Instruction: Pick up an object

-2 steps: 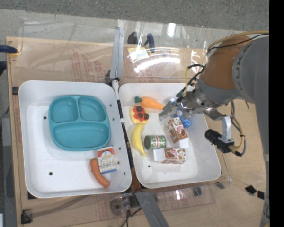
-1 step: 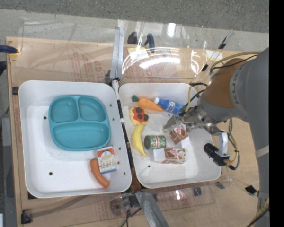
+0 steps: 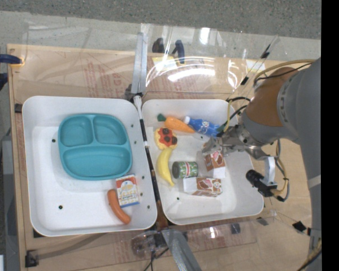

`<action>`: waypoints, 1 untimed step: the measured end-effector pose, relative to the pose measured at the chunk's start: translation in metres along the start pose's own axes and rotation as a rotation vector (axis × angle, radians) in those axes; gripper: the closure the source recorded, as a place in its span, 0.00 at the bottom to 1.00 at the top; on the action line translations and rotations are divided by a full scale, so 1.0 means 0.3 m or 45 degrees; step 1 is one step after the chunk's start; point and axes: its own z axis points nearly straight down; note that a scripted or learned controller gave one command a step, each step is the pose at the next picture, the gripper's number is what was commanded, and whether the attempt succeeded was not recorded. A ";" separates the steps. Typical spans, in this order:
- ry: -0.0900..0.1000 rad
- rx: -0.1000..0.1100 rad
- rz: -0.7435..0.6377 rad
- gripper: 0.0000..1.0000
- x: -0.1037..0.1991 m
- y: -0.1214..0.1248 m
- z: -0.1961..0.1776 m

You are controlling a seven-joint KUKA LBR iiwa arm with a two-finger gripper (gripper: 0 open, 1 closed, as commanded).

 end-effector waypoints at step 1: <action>-0.001 -0.005 -0.245 1.00 0.132 0.221 -0.331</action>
